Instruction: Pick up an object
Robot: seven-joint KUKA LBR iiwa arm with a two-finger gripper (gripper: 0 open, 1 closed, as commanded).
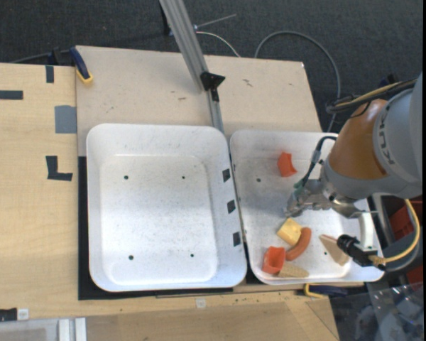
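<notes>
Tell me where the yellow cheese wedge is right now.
The yellow cheese wedge lies in the right bin, toward its near edge, touching the sausage and just below the gripper.

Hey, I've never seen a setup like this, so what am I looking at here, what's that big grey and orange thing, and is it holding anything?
It is one picture, taken by a fixed camera looking down at a slant on a bench. The grey and orange thing is a robot arm reaching in from the right. Its gripper hangs low over the right bin; I see nothing held. That bin holds small toy-like pieces: an orange piece near the top, then a yellow block, a reddish sausage shape, a red piece and tan wedges. The left bin sits beside it.
</notes>
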